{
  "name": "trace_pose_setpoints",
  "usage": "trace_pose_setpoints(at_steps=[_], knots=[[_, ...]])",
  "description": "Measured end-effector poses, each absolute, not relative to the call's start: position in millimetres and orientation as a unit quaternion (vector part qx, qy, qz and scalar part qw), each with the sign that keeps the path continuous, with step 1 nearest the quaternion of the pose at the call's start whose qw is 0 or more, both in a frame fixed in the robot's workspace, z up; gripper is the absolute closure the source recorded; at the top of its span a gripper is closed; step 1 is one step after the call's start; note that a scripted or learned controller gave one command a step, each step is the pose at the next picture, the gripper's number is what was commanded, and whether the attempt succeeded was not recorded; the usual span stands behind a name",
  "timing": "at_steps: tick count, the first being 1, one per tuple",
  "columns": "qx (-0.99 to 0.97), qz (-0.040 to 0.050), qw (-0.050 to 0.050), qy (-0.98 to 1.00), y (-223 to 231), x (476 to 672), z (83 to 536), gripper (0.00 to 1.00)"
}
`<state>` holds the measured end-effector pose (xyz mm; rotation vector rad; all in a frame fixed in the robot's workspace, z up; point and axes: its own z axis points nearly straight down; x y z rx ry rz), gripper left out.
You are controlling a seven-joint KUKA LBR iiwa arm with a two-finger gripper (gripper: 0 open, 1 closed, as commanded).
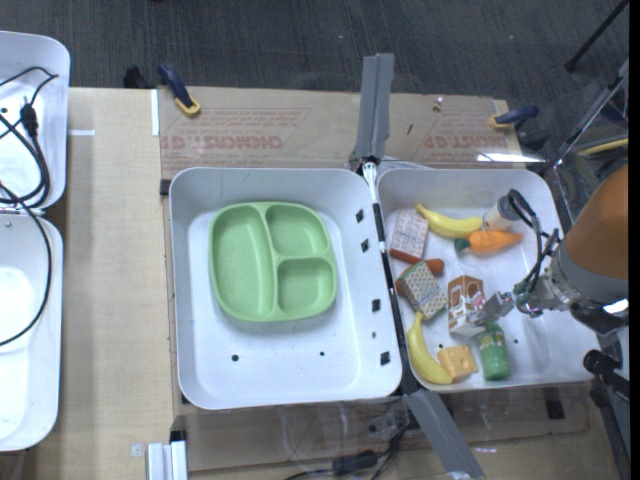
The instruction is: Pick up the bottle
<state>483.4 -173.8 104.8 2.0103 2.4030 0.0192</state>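
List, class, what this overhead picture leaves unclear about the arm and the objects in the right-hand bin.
- Pincer above the small green plastic bottle: too small and blurred to judge its grip.
- Grey arm with orange band: cut off by the right edge.
- Printed cartons: labels too small to read.
- Pale object behind the orange toy carrot: partly hidden.

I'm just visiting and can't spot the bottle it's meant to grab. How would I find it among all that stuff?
Look in the right-hand shallow white bin, the one crowded with toy food, and go to its near edge. There lies a small green plastic bottle, right by the arm's end effector. It is the only green item there, beside a yellow cheese wedge and a yellow banana.
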Motion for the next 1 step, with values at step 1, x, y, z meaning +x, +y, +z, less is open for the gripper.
trace_pose_setpoints(at_steps=[1], knots=[[0.642, 0.0072, 0.005, 0.766, -174.0, 484.8, 115.7, 1.00]])
